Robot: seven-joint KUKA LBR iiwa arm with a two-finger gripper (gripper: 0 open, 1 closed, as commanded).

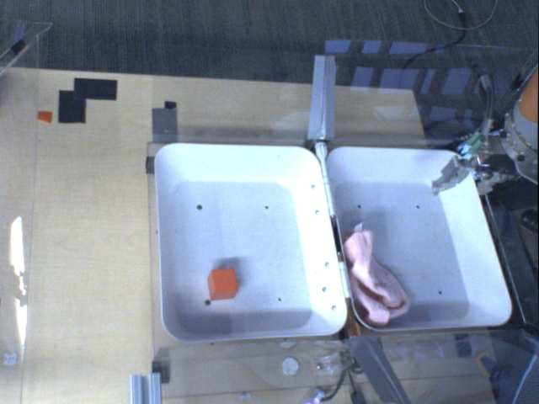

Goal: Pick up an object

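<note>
Camera view shows the gripper (455, 175) at the upper right corner of the right bin (421, 225), hanging over the bin's far right rim area. Its grey metal fingers point down and to the left toward the bin floor; whether they are apart or together I cannot tell, since they merge into one pale shape at this angle. Nothing is seen between them, and they touch no object.

The right bin is a shallow white tray with rounded corners and a smooth, faintly speckled floor dotted with a few small dark holes. In its lower left corner, against the wall it shares with the neighbouring bin, lies a pink cloth (373, 278): soft, crumpled, elongated, running down from a narrow upper end to a rounder, folded lower end. It lies well apart from the gripper, diagonally across the right bin from it, lower and to the left.

The left bin (244, 175), beside the right bin and of the same white moulded make, holds a small orange block (223, 284), cube-like with flat faces and a matte surface, near that bin's lower left part. It is farther from the gripper than the pink cloth.
</note>
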